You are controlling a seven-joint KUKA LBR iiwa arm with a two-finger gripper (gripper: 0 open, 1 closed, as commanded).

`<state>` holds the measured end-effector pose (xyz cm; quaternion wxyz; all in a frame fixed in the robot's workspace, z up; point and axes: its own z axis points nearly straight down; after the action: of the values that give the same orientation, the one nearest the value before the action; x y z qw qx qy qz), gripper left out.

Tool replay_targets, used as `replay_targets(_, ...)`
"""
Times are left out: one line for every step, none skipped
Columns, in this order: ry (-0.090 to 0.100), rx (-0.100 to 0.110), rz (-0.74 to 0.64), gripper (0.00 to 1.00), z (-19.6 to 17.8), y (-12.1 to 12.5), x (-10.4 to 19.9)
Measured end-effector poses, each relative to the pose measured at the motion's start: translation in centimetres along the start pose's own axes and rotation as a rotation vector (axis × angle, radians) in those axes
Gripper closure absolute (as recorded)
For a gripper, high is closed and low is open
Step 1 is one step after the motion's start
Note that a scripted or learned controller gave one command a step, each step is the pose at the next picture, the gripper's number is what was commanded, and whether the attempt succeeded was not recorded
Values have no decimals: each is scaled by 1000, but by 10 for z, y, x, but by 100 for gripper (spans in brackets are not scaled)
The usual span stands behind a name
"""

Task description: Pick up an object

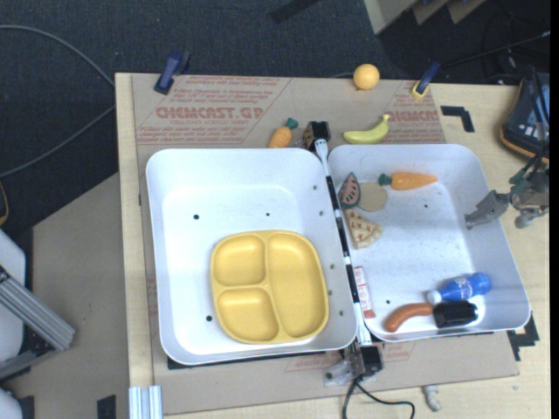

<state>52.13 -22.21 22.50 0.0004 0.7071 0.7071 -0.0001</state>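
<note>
The right bin (489,260) holds several toy items. An orange carrot (410,180) lies at the back, with a watermelon slice (349,188) and a beige disc (374,199) to its left. A pizza slice (361,228) lies against the left wall. At the front sit a blue bottle (463,285), a black block (456,314) and a red sausage (406,317). My gripper (505,212) hovers at the bin's right rim, open, with nothing between its fingers. It is well right of the carrot and above the bottle.
The left bin (175,199) holds a yellow divided plate (269,285). On the board behind the bins lie a banana (367,132), an orange ball (366,76) and a small orange toy (281,136). The middle of the right bin's floor is bare.
</note>
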Motion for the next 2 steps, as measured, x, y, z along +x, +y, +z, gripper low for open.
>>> replay_targets(1, 0, -1, 0, 141, 54, 28)
replay_targets(2, -1, -2, 0, 140, 105, 99)
